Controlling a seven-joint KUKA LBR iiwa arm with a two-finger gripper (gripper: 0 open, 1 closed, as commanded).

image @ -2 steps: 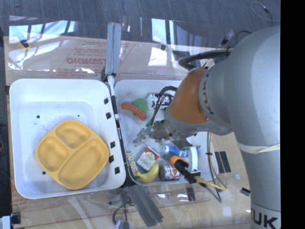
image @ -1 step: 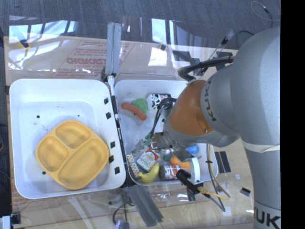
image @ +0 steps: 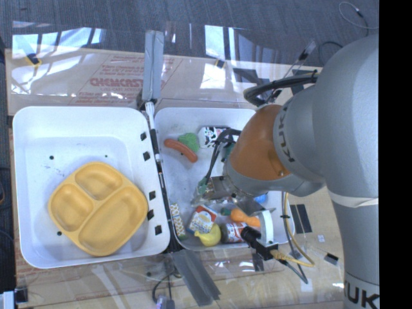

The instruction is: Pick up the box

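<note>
In the right white bin (image: 168, 172), among a hot-dog toy (image: 180, 149) and a yellow lemon toy (image: 209, 236), the small red-and-white carton box (image: 201, 220) lies near the front wall. The grey arm's gripper (image: 215, 187) hangs just behind it; its state I cannot tell. Best to centre over the box, clear of the lemon, before descending.

Red mirrored lettering, not legible with certainty, is seen on the flat brown cardboard sheet (image: 109, 79) behind the bins. The letters "UK" are read on the grey arm segment (image: 360, 291) at the lower right. Print on the small colourful box (image: 202, 221) cannot be read.
</note>
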